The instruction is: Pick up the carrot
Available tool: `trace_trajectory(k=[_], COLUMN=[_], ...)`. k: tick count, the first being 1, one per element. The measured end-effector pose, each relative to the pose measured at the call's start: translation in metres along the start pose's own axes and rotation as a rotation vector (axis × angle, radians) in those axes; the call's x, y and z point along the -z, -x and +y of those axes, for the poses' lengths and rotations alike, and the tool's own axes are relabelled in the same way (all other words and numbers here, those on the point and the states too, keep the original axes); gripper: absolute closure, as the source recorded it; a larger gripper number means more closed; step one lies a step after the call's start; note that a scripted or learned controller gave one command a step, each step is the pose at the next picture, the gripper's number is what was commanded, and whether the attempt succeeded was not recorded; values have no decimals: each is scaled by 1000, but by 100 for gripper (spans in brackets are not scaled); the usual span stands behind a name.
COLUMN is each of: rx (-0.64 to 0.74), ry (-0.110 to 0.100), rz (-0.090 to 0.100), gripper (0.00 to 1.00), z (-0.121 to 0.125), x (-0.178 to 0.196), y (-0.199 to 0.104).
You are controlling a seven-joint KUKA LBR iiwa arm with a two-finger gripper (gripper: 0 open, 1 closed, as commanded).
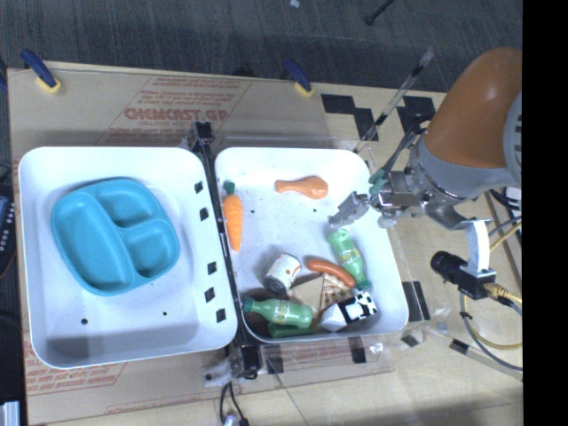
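Camera view is showing the grey two-finger gripper [355, 208] hovering, seemingly open and empty, well right of the orange tapered plastic carrot [232, 221], lying lengthwise along the right bin's left wall.

A small orange toy carrot with a dark green stub of leaves at its top [232, 219] lies flat on the floor of the right-hand shallow white bin [293, 169]. It rests close against that bin's left wall, just beside the divide between the two bins. Its long axis runs roughly up and down the view, green end farther from the camera and tapered tip nearer.
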State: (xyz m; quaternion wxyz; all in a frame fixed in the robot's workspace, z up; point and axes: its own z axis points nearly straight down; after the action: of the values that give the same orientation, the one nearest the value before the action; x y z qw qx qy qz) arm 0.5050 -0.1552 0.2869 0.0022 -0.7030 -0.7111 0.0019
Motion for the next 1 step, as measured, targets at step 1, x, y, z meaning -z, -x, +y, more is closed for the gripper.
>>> trace_trajectory(k=[1], rx=[-35], ry=[-11], rz=[2], gripper=[0], z=[28], x=[-118], y=[-48])
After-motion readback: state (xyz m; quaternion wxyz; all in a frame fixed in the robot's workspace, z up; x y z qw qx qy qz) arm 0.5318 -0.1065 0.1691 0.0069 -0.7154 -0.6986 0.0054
